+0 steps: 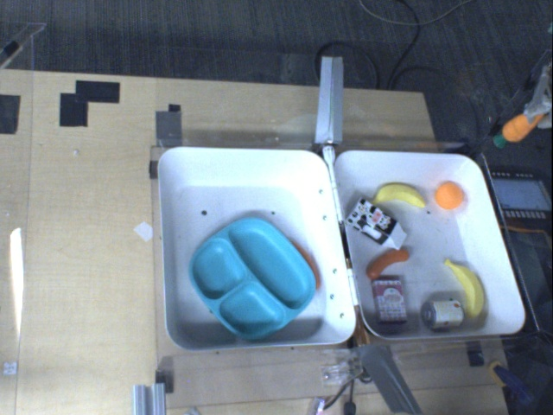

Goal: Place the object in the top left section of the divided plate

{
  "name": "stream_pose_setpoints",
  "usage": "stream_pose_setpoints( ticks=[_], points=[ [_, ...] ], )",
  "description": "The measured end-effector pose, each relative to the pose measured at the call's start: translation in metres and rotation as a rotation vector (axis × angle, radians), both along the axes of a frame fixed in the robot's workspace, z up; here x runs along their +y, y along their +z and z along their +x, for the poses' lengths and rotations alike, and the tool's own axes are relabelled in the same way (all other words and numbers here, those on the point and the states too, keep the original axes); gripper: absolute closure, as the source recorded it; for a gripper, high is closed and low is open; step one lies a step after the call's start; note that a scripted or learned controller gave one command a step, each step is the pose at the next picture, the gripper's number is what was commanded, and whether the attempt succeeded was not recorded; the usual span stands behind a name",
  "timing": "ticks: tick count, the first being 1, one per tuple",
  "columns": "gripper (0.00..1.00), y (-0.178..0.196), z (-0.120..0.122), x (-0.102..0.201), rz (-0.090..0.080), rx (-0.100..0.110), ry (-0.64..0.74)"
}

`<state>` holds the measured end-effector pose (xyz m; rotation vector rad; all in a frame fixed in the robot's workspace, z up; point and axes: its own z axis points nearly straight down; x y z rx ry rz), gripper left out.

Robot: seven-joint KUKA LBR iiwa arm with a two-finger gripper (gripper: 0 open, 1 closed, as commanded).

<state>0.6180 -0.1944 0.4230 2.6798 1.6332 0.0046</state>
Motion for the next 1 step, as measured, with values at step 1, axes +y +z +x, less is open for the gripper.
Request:
stream_pose_setpoints(
  ticks=[1],
  points=[
    [1.00,0.0134,0.0438,-0.0015,0.000,-0.001,-0.099]
  ],
)
